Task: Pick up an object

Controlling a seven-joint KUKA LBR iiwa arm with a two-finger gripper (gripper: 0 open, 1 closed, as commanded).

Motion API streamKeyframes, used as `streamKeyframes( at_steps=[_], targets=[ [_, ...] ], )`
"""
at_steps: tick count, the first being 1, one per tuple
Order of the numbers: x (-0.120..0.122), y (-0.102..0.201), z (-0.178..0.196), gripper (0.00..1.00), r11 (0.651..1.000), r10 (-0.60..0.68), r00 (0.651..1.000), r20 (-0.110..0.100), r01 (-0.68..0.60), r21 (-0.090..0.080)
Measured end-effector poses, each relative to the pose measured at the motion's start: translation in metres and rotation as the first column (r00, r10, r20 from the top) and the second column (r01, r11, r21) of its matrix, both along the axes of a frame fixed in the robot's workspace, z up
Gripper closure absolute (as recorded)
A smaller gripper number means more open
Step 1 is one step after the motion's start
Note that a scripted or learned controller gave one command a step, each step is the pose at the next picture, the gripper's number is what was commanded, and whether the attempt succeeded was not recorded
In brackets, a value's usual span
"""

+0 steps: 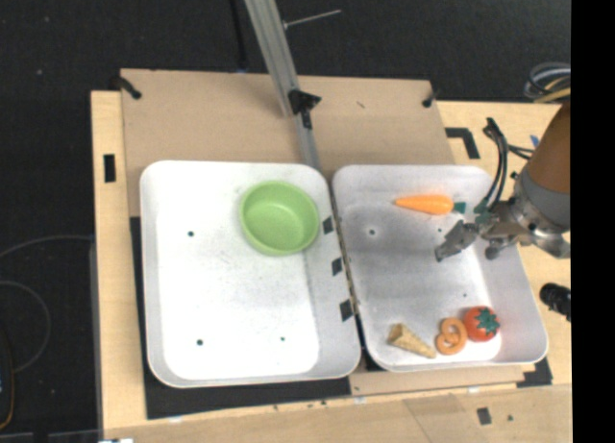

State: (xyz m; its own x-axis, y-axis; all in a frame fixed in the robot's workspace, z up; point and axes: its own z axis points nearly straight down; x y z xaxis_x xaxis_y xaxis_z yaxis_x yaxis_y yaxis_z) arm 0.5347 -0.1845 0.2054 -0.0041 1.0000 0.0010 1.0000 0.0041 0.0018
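Two shallow white bins sit side by side on the table (110, 268). Left bin (173, 335) carries a green bowl (280, 218) near its upper right corner. Right bin (404, 278) holds an orange carrot (425, 205) near its top wall, just up and left of the hand (469, 240). The hand hangs over the bin's right part, apparently released and grasping nothing. Along the bottom wall lie a tan wedge (409, 340), an orange ring (450, 335) and a red tomato (481, 324), well below the hand.
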Motion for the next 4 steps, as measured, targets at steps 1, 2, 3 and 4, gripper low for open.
streamKeyframes(
  at_steps=[1,2,3,4],
  targets=[
    [0.0,0.0,0.0,0.0,1.0,-0.002,1.0,0.001,0.002,0.0],
    [0.004,-0.011,-0.05,0.0,1.0,-0.005,1.0,-0.001,0.005,-0.003],
    [0.004,-0.012,-0.099,0.0,1.0,-0.006,1.0,-0.001,0.006,-0.003],
    [0.005,-0.013,-0.088,1.0,1.0,-0.01,1.0,0.003,0.01,-0.002]
  ],
)
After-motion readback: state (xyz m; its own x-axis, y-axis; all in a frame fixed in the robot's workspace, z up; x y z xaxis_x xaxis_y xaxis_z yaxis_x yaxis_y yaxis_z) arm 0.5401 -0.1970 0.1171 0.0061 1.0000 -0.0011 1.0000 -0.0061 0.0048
